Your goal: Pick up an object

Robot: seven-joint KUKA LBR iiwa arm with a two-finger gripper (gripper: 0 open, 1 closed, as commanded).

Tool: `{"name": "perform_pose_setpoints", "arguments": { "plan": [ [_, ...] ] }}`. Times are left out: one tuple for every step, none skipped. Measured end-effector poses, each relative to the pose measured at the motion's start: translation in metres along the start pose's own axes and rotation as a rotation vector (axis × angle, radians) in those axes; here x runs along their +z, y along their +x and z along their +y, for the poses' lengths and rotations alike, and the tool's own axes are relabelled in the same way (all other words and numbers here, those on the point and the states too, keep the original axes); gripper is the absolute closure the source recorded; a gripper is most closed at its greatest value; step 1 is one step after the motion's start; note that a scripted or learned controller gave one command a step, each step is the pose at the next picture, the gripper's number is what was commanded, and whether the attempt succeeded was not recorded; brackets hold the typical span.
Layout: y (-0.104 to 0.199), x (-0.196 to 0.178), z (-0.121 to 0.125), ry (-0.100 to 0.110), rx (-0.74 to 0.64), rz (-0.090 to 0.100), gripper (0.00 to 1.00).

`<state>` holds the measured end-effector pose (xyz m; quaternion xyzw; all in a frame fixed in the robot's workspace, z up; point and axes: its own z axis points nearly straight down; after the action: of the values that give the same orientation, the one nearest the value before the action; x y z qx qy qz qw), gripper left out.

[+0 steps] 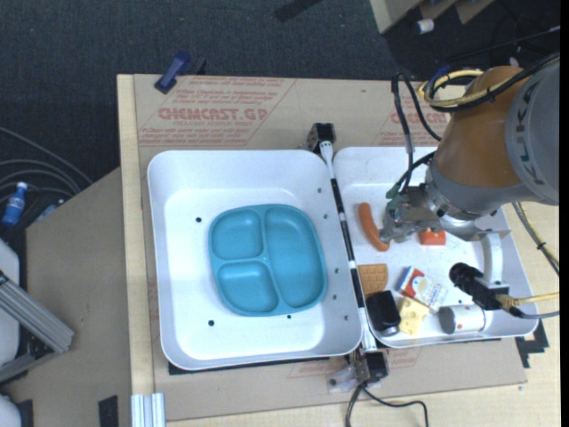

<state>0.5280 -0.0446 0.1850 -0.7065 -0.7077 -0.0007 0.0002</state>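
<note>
Arm over the right bin (356,163), tool (397,228) low beside an orange sausage (366,221).

The tool hangs at the end of the grey arm (484,140) with its orange band, down among the small things in the right bin; whether it is open or closed I cannot tell, nor whether it grips anything; the sausage lies just to its left, very near; a small orange block (433,237) sits just to its right; below it lie a brown cracker (373,278), a black box (384,310), a red and white packet (416,285), a yellow piece (411,315) and a white tube (462,319); far to its left the other bin (178,185) on the desk (222,105) carries a blue divided plate (267,261).
</note>
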Motion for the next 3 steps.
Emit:
{"name": "perform_pose_setpoints", "arguments": {
  "plan": [
    [-0.001, 0.001, -0.001, 0.001, 0.001, -0.001, 0.0],
    [-0.053, 0.08, 0.056, 0.001, 0.003, -0.002, 0.0],
    [-0.053, 0.07, 0.057, -0.002, 0.003, -0.003, 1.0]
  ]
}}
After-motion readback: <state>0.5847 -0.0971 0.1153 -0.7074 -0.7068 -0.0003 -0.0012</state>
